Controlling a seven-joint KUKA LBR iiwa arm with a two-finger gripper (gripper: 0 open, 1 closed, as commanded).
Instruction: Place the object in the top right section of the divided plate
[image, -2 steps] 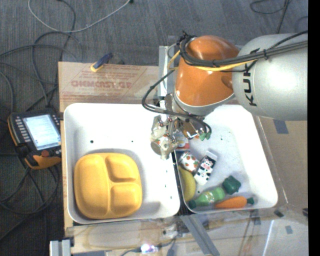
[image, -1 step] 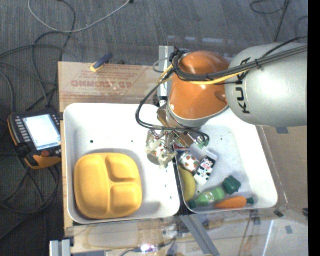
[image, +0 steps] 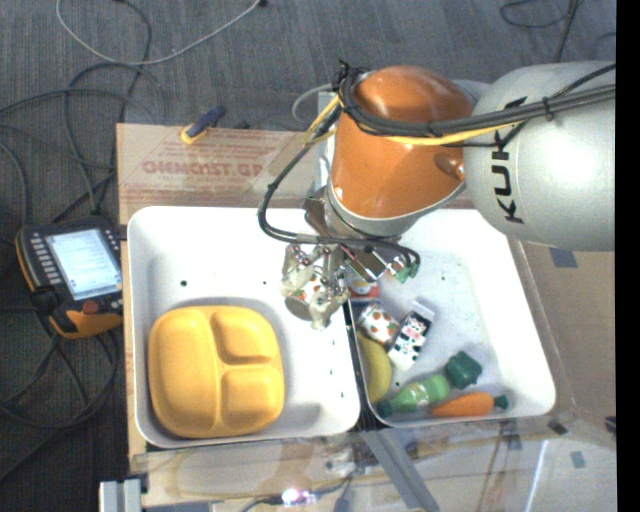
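**Pincer over the bin divide, something pale at its tips – grip not confirmed**

You've got the grey-and-orange arm's pincer (image: 318, 290) hanging just above the wall between the two bins, up and right of the yellow divided plastic plate (image: 216, 372). At its tips sits a small pale, speckled lump (image: 310, 298), prob. the task object, but you can't tell from this angle whether the pincer is shut on it or merely above it, nor what the lump is.

Handling, as a guess: it looks small and light, likely a hard plastic toy, so stiff and a bit slick. Take it across its narrowest part, near the middle, w/ a firm squeeze; a light piece like this can twist or pop out.

Containers, ref. the plate:
- The plate lies in the left white shallow bin (image: 190, 240), low in it. Three sections, none w/ anything in it. Target is its top right section (image: 247, 338), nearest the pincer.
- Right white bin (image: 520, 330), right of the plate: yellow banana (image: 376, 368), green bottle-like toy (image: 428, 388), orange carrot (image: 462, 404), two small white boxes w/ dots (image: 393, 330).
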